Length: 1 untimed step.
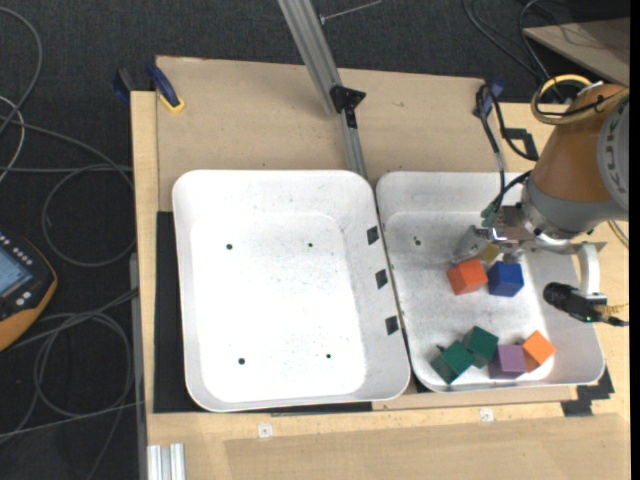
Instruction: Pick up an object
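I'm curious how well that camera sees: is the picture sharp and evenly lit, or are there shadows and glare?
Camera view: light is soft and even; the white bins look bright but not blown out, their speckles and holes readable. Shadows are faint, just dark rims beside the blocks. Focus is fair on the bins; the gripper looks slightly smeared and its detail is hard to read. The slanted view makes the bench edges converge.

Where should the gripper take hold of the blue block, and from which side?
Grip the blue block across its two free sides, near and far, coming from above. The orange block sits close on its left, leaving little room there. The gripper hovers just above both.
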Each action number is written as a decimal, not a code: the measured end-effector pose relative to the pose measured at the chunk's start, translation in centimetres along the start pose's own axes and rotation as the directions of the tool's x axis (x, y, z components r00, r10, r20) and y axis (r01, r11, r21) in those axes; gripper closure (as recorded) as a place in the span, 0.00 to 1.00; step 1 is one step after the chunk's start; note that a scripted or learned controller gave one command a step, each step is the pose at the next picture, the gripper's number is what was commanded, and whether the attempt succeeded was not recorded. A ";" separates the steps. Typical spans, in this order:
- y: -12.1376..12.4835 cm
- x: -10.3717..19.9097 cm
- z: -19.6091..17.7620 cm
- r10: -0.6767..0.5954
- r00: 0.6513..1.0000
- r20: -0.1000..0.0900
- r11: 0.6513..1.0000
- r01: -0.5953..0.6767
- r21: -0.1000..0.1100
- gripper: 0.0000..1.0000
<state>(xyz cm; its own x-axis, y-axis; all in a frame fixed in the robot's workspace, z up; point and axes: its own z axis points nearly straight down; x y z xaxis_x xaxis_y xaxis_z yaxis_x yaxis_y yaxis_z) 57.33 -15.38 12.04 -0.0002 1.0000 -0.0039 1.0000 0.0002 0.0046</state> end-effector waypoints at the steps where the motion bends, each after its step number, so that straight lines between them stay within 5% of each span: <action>1: 0.2 0.0 2.0 0.000 1.000 -0.003 1.000 0.000 0.001 0.00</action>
<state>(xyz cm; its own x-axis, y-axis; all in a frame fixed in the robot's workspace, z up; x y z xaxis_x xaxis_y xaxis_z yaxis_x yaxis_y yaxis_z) 57.50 -15.36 10.03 -0.0006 1.0000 -0.0012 1.0000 0.0006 0.0039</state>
